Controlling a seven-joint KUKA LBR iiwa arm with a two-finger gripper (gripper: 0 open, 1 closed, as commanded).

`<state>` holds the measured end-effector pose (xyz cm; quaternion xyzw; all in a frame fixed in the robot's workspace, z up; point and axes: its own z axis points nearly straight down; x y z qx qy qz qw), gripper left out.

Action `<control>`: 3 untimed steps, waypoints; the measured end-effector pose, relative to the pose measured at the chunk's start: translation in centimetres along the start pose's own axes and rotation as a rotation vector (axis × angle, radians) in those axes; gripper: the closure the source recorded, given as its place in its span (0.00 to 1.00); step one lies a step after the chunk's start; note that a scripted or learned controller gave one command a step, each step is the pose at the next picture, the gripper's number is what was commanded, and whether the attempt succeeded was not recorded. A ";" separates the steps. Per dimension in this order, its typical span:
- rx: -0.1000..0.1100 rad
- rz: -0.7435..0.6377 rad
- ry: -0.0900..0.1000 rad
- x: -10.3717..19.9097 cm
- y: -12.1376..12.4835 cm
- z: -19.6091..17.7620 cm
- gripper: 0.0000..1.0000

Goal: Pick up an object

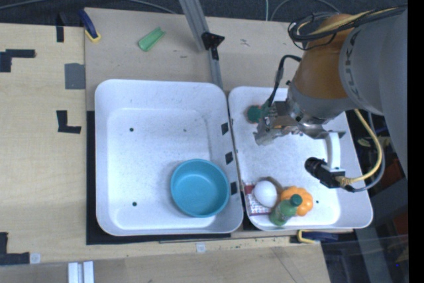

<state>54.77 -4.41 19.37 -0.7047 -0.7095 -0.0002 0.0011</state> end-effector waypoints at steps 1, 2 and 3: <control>0.000 -0.001 0.000 5.0 1.8 0.0 1.00; -0.001 0.000 -0.001 9.5 4.1 0.2 1.00; -0.001 0.001 0.000 14.0 6.7 0.1 1.00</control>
